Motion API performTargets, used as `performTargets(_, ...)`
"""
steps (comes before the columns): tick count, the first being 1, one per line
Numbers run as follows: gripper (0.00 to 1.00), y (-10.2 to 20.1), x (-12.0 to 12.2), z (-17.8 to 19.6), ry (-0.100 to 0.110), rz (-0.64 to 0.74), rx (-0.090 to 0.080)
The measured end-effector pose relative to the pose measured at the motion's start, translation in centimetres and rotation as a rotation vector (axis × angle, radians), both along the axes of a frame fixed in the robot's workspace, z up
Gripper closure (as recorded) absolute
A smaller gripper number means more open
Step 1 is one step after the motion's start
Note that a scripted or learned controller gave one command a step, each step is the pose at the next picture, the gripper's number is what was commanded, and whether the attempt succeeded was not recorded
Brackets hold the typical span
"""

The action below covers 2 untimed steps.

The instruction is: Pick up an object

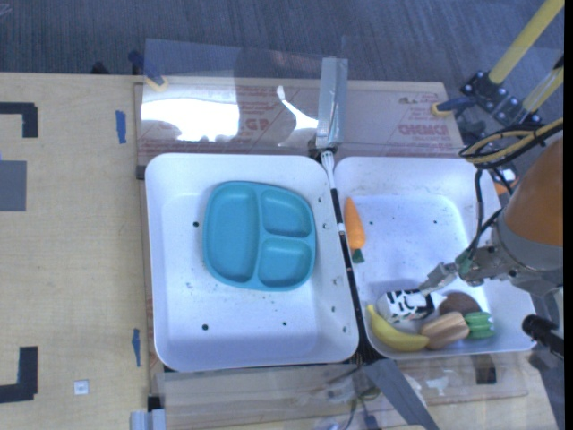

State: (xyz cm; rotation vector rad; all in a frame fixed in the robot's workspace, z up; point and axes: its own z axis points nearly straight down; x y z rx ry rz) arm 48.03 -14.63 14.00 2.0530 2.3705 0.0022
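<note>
The arm enters from the right edge of the frame, and its tool (445,276) reaches down-left into the right bin (421,213), just above a cluster of objects at lower right. I cannot tell how the tool is set. The cluster holds a black-and-white toy (407,305), a banana (394,332), a bread roll (445,329), a brown piece (459,302) and a green piece (480,324). A carrot (354,227) lies along that bin's left wall. In the left bin (179,312), a blue divided plate (260,235) sits centre frame.
</note>
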Motion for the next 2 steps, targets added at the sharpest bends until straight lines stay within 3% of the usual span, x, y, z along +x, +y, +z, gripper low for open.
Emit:
performTargets(1, 0.00, 2.5, 0.1, -3.4, -0.003, -0.048, 0.001)
performTargets(2, 1.00, 2.5, 0.4, -2.3, -0.013, -0.049, 0.000)
